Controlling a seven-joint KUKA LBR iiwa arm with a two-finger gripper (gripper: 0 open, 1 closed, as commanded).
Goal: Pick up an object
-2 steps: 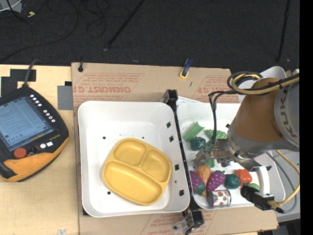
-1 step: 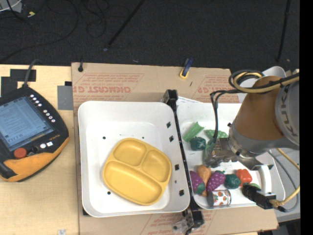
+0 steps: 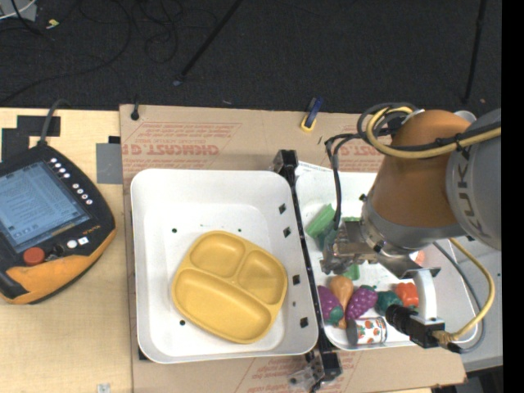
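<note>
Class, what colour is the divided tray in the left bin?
Yellow tray, seen in the camera view.

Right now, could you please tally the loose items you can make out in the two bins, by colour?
Yellow: 1, divided plate, left bin
Green: 1, block, right bin
Purple: 2, grape bunches
Orange: 2, pieces
White and red: 1, small can
Total: 7; the arm hides part of the right bin.

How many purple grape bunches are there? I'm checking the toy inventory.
2: one grape bunch in the right bin, left of the other grape bunch, both near its front edge. The arm covers much of that bin, so more may be hidden.
</note>
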